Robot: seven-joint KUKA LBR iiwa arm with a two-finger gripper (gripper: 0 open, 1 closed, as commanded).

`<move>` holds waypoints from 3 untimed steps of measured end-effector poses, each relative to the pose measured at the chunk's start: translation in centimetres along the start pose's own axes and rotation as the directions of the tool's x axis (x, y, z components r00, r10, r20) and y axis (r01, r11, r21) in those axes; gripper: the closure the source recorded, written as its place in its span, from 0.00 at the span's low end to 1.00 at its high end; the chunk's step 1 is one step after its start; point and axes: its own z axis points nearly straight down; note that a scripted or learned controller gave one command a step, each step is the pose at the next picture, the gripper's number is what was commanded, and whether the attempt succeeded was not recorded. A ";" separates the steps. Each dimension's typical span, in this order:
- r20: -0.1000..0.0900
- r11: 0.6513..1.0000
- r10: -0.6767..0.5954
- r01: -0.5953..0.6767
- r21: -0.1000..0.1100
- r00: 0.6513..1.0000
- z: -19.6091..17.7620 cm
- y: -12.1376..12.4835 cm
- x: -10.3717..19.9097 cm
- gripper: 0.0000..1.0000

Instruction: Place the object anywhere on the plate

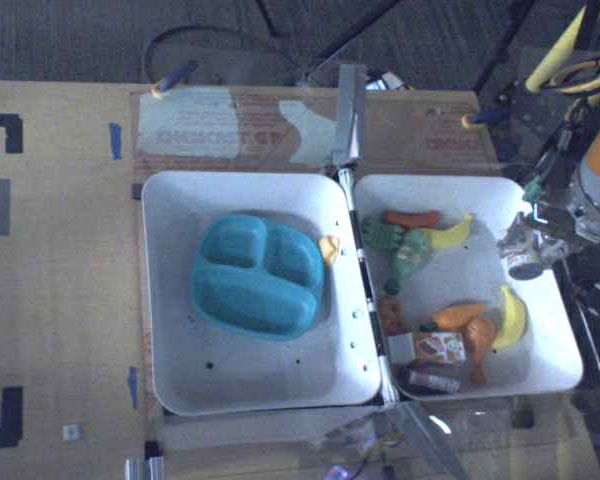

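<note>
A blue plate (257, 275) with three compartments lies in the left bin (170, 298), a little left of its middle. A small orange piece (329, 249) rests against that bin's right wall, just off the plate's upper right corner. My gripper (525, 246) hangs over the right rim of the right bin (555, 368), above a yellow banana (511, 318). Whether anything is in it is too blurred to tell.
The right bin holds several toy foods: a red sausage (412, 218), a green vegetable (395, 245), a second banana (450, 233), a carrot (458, 315), an orange drumstick (477, 343), a small box (435, 347) and a dark tube (430, 378). A metal divider (365, 298) separates the bins.
</note>
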 end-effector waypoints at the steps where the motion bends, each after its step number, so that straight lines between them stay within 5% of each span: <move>1: -0.002 0.999 0.048 -0.048 0.002 0.999 3.9 -2.5 7.9 1.00; 2: -0.001 0.964 -0.266 0.266 -0.002 0.964 3.1 -3.1 14.0 1.00; 3: -0.001 0.905 -0.425 0.425 -0.004 0.905 3.0 -2.8 21.5 1.00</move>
